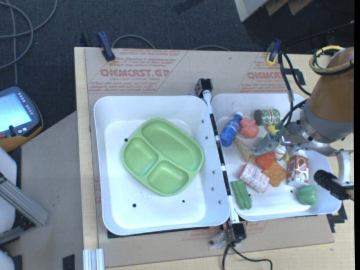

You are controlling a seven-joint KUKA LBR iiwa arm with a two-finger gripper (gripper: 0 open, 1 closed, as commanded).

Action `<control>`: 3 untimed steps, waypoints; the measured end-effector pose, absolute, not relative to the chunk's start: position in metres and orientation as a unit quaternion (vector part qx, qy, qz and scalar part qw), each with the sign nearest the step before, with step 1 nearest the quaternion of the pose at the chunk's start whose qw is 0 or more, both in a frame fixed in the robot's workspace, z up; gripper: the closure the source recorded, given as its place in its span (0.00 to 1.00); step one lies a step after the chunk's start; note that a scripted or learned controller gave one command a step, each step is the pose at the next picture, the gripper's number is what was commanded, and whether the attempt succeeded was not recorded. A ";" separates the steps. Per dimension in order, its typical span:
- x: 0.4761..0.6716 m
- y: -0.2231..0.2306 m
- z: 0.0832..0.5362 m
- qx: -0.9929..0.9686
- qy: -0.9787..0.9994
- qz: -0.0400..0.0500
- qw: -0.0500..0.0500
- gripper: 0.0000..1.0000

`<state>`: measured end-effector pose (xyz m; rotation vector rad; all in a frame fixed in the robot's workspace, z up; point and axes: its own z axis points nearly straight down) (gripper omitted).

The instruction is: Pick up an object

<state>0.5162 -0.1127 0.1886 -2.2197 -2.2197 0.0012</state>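
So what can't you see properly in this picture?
- The hand: the arm's own wrist covers it in the camera view, so whether it holds anything cannot be told.
- Toys in the right bin: the pile overlaps, so parts of the orange piece and the items beneath the arm are hidden.
- The carton: its print is too small to read.
- The screen device: cut off by the left edge.

Below me I count two white bins: the left bin (112, 207) and the right bin (292, 208). The left one has one green divided plate (163, 156). The right one has a heap of small things: one blue bottle (230, 130), one green can (268, 117), one green ball (307, 195), one orange piece (265, 161); the others blur together, so I leave them uncounted.
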 end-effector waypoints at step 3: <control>0.559 -0.126 0.094 -0.708 -0.707 -0.001 -0.001 0.00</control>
